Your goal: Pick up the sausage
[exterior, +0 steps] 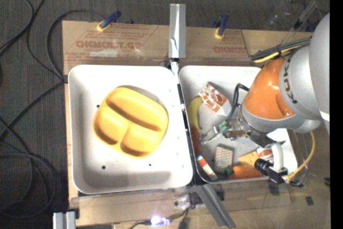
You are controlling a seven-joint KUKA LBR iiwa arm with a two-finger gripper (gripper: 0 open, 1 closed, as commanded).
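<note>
The gripper point(224, 128) hangs low in the right bin point(242, 71); I cannot tell its grip state. The sausage point(245, 171) lies nearby, toward the bin's front edge

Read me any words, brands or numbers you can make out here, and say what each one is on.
"KUKA": on the arm, grey casing beside the orange band, partly cut off.
Red print on the cardboard sheet behind the bins: mirrored and faded, unreadable.
Red and white packet in the right bin: print too small.
</note>
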